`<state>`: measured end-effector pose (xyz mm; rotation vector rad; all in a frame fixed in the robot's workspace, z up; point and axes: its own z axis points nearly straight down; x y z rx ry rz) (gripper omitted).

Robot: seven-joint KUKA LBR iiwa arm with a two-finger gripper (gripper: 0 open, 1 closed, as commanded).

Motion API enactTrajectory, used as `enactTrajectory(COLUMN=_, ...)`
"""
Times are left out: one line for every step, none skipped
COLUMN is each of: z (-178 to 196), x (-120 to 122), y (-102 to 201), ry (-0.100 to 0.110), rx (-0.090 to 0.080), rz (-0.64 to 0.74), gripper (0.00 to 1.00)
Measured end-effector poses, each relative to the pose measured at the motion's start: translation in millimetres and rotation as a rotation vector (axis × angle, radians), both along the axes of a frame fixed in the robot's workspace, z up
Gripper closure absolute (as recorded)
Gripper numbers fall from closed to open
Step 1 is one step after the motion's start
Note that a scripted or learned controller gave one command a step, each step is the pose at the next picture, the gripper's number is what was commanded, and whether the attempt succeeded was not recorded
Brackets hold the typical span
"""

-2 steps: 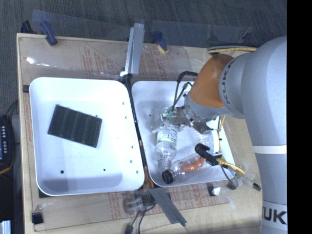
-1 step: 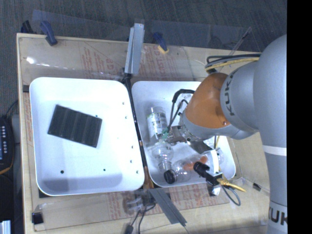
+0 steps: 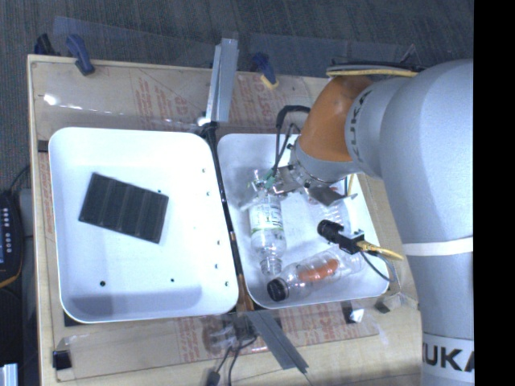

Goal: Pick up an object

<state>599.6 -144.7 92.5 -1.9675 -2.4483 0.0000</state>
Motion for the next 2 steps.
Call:
enactTrajectory(z=5.2, x=-53.9, y=35.5, ry=-0.012, rx=-0.017, rz=-0.189, gripper=0.0)
enactTrajectory(z=-0.7, x=57.1, y=21.2, ry=0.002, rx=0.0, rz=-0.176, gripper=0.0)
